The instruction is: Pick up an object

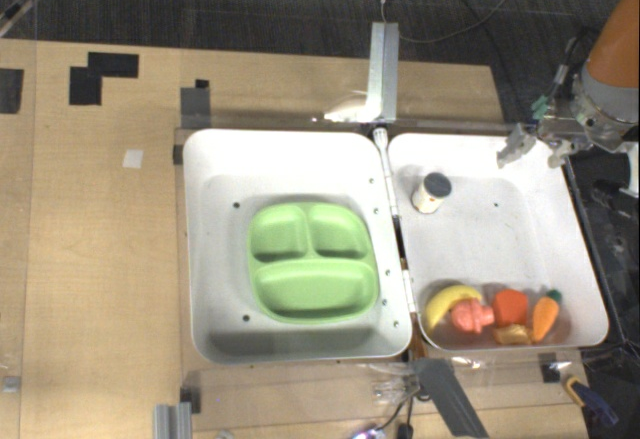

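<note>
Toys huddle along the near wall of the right bin (570, 227): a yellow banana (447, 303), a pink toy (470, 318), a red piece (510, 304), a small orange-yellow piece (513, 333) and a carrot (544, 317), all touching or just beside one another. Farther back in that bin, near the divider, a small round item with a dark top (432, 191) sits alone, well apart from the cluster. Left of the divider, the other bin (215, 177) holds a green compartment tray (312, 259), lying flat in its middle.

Nothing is picked up yet. At the far right corner of the right bin the hand (535, 142) hangs over the rim, and I cannot tell whether it is apart or together. No object is near it, so the whole pick seems to lie ahead: choose a target, travel to it, descend, close.

For room, the middle of the right bin is bare white floor, an easy path toward either target. The round item has open space on most sides, though the divider is close. The cluster looks harder, since it is pressed against the near wall and the pieces crowd one another. Beyond the bins, the counter (90, 257) lies open to the left.
</note>
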Controlling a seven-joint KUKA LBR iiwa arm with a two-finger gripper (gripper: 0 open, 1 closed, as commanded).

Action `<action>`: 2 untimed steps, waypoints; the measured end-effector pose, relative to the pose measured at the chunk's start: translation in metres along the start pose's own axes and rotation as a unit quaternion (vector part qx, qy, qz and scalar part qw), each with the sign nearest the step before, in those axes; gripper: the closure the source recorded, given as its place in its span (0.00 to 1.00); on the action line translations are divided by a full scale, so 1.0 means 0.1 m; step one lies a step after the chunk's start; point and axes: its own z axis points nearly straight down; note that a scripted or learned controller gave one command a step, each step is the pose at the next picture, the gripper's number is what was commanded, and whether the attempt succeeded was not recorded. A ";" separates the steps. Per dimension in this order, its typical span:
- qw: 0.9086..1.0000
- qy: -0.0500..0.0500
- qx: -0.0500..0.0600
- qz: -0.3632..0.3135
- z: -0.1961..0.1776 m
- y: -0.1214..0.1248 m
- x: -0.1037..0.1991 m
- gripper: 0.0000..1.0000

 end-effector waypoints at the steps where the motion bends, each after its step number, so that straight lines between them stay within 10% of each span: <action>1: 1.000 -0.001 -0.003 -0.004 -0.13 0.02 0.01 1.00; 2: 1.000 -0.001 -0.003 -0.004 -0.13 0.02 0.01 0.00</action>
